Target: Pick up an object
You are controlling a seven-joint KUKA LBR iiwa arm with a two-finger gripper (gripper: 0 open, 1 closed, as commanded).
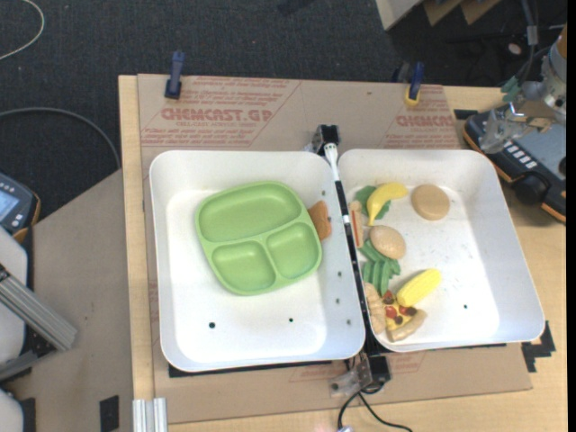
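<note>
The right bin (486,241) holds toy food along its left side. There is a yellow banana (389,193) over a green leaf (366,201), a tan round bun (431,202), a beige potato-like piece (387,241), green pea pods (378,271), a yellow corn cob (418,286) and a pizza slice (401,320). A thin orange stick (356,228) lies by the bin's left wall. My gripper (515,120) hangs at the upper right, outside the right bin's far corner and well away from the food.
In the left bin (180,304) lies a green divided plate (259,238), with a small brown piece (319,220) at its right edge. A black rod (335,174) runs between the bins. Two clamps (174,75) hold the board's far edge.
</note>
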